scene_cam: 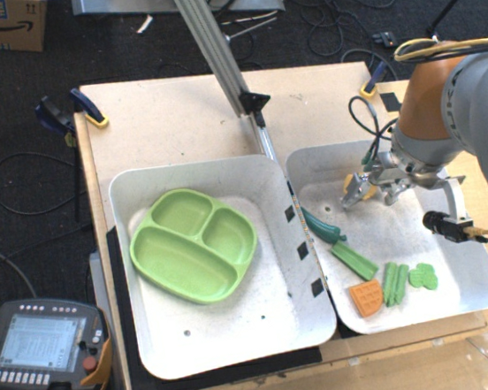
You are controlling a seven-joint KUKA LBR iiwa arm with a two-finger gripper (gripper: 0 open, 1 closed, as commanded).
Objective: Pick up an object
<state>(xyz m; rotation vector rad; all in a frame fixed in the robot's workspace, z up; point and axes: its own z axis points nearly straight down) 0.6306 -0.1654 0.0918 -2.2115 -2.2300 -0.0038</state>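
The wooden bench (172, 119) carries two shallow white bins side by side, their inner walls meeting near the middle of the view. The left bin (155, 335) has a wide bare floor along its near and right sides; a light green divided plate (194, 243) with three compartments lies in its left half, close to the left wall. The right bin (470, 289) has open floor through its middle and far part, while its objects crowd the near half.

The grey arm (471, 88) with its orange band (424, 103) reaches in from the right over the far part of the right bin, the wrist bent downward and pointing left. A slanted aluminium pole (211, 42) runs from the top of the view down to the junction of the two bins.

In the right bin, a dark teal curved piece (319, 224) lies beside the left wall, a long green stick (353, 260) just below it, then an orange block (365, 298), a green ridged piece (395, 283) and a small green leafy piece (424, 276) in a row near the front edge.

The gripper (361, 190) hangs over the bin's upper middle, apart from every object; whether its fingers are spread or closed I cannot tell.

A teach pendant (41, 346) sits on the floor at lower left.
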